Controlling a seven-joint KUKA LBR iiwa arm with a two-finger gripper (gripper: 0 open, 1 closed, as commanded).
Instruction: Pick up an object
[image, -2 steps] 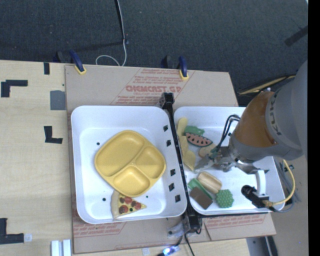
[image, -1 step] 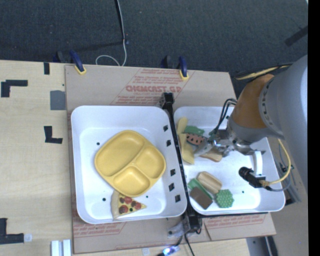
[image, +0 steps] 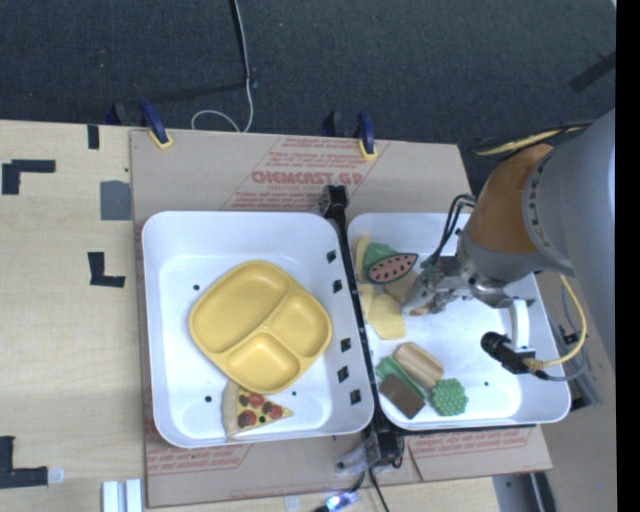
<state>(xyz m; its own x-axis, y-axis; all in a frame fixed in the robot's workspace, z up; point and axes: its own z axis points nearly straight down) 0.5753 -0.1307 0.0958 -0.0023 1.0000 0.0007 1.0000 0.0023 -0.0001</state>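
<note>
While the arm (image: 530, 215) reaches in from the right, its gripper (image: 428, 298) sits low over the right bin (image: 540, 405), at that bin's middle left, and whether the jaws are open or closed cannot be told from this angle. Just left of the gripper lies a pale yellow wedge (image: 385, 315), and the gripper's tip appears to be close against a small brown piece (image: 400, 288) at the wedge's upper edge, though contact is unclear. Above and left of the gripper, near the bin's inner wall, rests a watermelon slice (image: 390, 266) with a green leafy piece (image: 367, 256) beside it. Below the gripper, toward the bin's near edge, lie a tan hot-dog bun (image: 418, 363), a dark brown slab (image: 403, 394) on a green strip, and a green broccoli floret (image: 449, 397), clustered together. Left of the gripper, across the divider, the left bin (image: 170, 330) holds a yellow divided plate (image: 260, 325), with a pizza slice (image: 252, 409) touching the plate's lower edge. Both bins rest on cardboard (image: 290, 170) clamped to the bench.
</note>
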